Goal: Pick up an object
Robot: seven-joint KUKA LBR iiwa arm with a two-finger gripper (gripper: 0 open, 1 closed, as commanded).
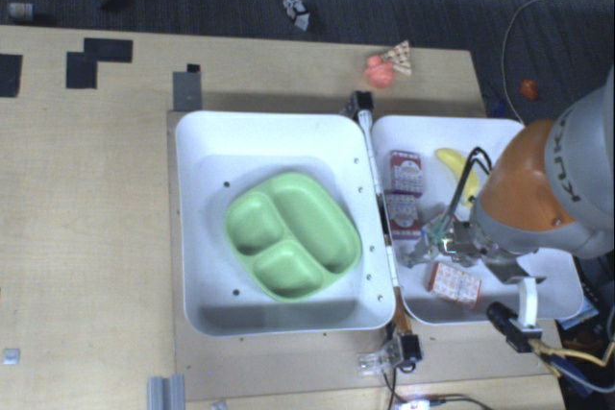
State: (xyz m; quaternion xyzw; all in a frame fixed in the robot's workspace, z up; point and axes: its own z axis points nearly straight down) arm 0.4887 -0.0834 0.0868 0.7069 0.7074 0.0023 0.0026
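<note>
In the left white bin (192,206), a pale green three-compartment plastic tray (291,233) is lying near the middle; it is looking rigid, light and smooth, so its raised outer rim seems the best place to pinch. In the right white bin (413,314), a dark red printed packet (405,194) is resting along the left wall, flat and thin, probably hard to get under. Beside it, toward the front edge, a small orange patterned carton (454,283) is lying tilted, likely light and stiff, graspable across its narrow sides. A yellow banana-shaped toy (455,168) is sitting near the back edge. The gripper (434,240) is hovering just above the carton; whether its claw is wide or narrow cannot be told.
</note>
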